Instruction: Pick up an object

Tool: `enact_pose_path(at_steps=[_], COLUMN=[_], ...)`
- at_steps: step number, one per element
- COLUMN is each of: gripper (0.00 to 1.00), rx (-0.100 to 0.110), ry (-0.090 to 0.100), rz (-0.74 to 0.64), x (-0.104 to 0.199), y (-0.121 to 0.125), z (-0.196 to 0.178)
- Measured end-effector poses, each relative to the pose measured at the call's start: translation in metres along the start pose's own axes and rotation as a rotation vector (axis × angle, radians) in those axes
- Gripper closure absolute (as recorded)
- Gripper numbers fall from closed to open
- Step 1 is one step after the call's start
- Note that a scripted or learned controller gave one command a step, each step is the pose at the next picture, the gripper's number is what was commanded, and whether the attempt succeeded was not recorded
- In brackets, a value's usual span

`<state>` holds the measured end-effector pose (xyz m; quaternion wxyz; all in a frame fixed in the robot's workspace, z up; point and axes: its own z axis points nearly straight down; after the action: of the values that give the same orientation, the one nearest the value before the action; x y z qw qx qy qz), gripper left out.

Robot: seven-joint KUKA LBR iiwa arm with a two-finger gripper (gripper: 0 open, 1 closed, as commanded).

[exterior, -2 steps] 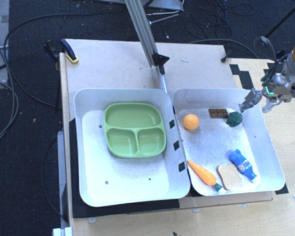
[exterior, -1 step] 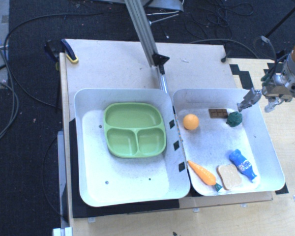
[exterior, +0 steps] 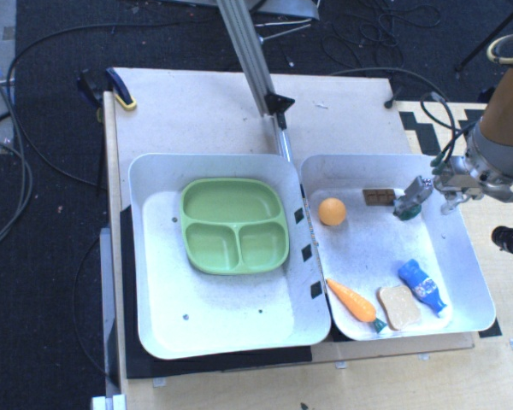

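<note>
The right bin [exterior: 462, 254] holds several objects. An orange ball [exterior: 332, 211] lies near its left wall, and a brown bar [exterior: 378, 197] lies flat at the back. Along the front are a carrot [exterior: 352, 300], a slice of bread [exterior: 399, 307] and a blue bottle [exterior: 421, 284]. My gripper [exterior: 408, 203] reaches in from the right and hangs low over the back of this bin, just right of the brown bar's end. Nothing is visibly held in it.
A green divided plate [exterior: 235, 225] sits in the left bin [exterior: 154, 306]. A slanted metal pole [exterior: 250, 45] crosses the back of the bench down to the gap between the bins. Cables trail on the dark floor around the bench.
</note>
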<state>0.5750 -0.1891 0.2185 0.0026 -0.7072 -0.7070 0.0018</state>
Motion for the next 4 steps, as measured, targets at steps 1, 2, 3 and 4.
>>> enact_pose_path(at_steps=[1, 2, 3, 4], gripper=[0.0, 0.0, 1.0, 1.0], rx=[-0.001, -0.001, -0.008, -0.011], ry=[0.0, 0.0, -0.002, -0.003], rz=[0.0, 0.0, 0.0, 0.001], x=[0.003, 0.003, 0.002, 0.001], y=[-0.007, -0.001, 0.001, -0.007], z=[0.046, 0.108, 0.094, 0.047])
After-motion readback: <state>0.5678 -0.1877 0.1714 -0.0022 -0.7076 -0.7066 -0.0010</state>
